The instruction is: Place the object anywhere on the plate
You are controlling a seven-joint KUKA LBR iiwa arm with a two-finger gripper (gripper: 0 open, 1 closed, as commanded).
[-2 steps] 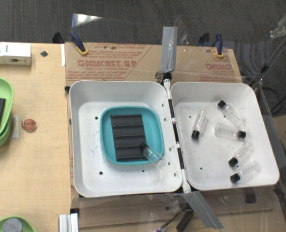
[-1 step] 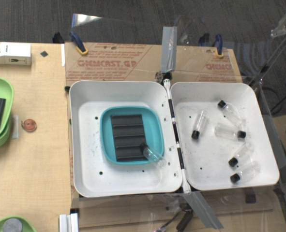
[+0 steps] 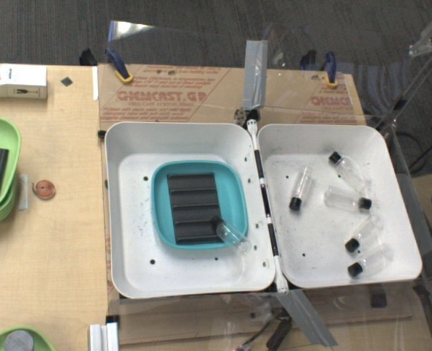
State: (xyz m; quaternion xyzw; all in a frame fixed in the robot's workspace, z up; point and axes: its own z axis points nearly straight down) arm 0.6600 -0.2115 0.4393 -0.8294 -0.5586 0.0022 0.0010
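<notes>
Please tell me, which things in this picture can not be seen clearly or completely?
- Vial on the teal plate, camera view: clear plastic, so its outline and cap end are faint.
- Vials in the right bin, e.g.: bodies nearly vanish against white.
- Green tray: cut off by the left edge.
- Box label: too small.

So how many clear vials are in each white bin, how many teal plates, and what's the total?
Clear vials in the right bin: 5 (first at)
Clear vials in the left bin: 1, lying on the plate's corner
Teal plates: 1
Total: 7
</notes>
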